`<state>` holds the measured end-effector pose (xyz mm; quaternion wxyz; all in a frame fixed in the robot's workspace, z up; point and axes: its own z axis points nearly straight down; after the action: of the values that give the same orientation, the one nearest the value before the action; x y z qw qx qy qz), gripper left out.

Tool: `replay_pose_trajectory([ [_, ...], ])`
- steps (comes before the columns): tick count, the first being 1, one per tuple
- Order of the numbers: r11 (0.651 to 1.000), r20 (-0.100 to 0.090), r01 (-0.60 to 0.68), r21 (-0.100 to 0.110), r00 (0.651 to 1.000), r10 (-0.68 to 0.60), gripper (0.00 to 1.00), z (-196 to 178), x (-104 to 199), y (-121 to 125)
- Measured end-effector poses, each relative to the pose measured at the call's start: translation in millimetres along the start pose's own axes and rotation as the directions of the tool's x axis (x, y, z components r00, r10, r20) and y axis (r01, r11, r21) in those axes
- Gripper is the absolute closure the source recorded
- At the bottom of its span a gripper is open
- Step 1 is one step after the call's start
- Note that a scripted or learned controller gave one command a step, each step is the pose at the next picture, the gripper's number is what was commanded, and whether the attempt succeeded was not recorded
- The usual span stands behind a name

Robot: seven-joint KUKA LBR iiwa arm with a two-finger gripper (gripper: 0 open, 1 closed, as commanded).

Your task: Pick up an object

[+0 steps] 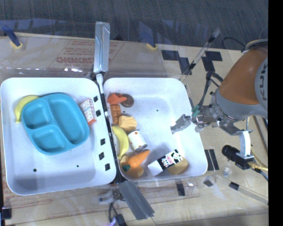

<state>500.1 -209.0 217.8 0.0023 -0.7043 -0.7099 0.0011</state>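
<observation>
The grey metal pincer (181,124) sits over the right side of the right-hand shallow white bin (151,86), and I honestly can't tell whether it's spread or pressed together — nothing is visibly caught in it, though. Everything grabbable is bunched to the pincer's left, along the bin's left wall and bottom edge: a yellow banana (120,140) lying lengthwise along that wall, a small white cylinder with an orange label (137,139), an orange plastic carrot (138,157) pointing up and to the right, and a black-and-white cow-print block (170,159) near the bottom rim. The cow block looks like the nearest candidate — down and slightly left of the pincer. The middle of the bin floor is bare, so there's room to come down, but the banana and carrot hug the wall, which could get tight. The blue plastic divided tray (54,121) in the left bin is well apart.
</observation>
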Motion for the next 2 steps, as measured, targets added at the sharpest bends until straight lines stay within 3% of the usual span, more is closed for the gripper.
replay_pose_trajectory([
  [1, 0.983, 0.0, -0.182, -0.002, 0.983, 0.182, 0.0, 126.7, 79.4, -7.2],
  [2, 0.996, 0.002, 0.089, -0.004, 0.996, -0.089, 0.0, 30.9, 117.6, 44.7],
])
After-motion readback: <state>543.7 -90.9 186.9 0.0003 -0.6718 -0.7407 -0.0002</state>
